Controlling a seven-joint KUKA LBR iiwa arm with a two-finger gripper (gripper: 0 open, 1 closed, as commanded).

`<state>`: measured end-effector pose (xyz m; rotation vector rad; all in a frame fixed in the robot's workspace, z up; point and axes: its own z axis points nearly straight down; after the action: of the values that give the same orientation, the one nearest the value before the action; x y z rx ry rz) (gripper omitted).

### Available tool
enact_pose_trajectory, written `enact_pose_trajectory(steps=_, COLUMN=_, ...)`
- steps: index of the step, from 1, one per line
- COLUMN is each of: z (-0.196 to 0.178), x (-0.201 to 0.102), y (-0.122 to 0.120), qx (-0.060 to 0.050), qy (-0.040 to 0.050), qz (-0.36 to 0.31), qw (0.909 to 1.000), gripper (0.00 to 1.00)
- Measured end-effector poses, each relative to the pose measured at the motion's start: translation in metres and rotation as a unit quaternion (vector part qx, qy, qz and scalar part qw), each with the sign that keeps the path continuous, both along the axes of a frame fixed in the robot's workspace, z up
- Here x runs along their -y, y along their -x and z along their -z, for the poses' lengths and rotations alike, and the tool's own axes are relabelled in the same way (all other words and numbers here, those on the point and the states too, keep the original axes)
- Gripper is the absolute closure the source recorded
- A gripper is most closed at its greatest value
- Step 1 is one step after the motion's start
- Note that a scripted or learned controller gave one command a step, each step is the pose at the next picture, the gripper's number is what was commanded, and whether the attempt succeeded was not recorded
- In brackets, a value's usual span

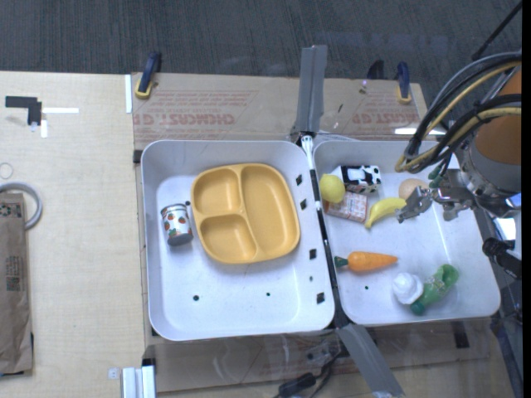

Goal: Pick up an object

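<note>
Left, yellow plate [246, 212], cup [176, 224], right, banana [384, 211], carrot [370, 261], end effector [431, 201] state unclear.

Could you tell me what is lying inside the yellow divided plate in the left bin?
All three compartments of the yellow plate show bare yellow surface. The small printed can lies beside it, outside. Whatever is underneath the plate is covered.

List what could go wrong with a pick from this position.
1. The gripper hovers by the banana, which touches the pink packet and lies near the lemon; a descent may nudge neighbours or catch two things.
2. The banana's curved shape may slip out.
3. The egg sits close by and could roll.
</note>
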<state>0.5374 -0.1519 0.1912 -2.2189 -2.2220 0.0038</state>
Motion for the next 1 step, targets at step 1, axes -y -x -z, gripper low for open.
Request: enact_pose_trajectory(steps=1, z=-0.0121, x=-0.0610, y=0.0562, qx=0.000, qy=-0.0002, qz=-0.048, qw=0.9989, gripper=0.00)
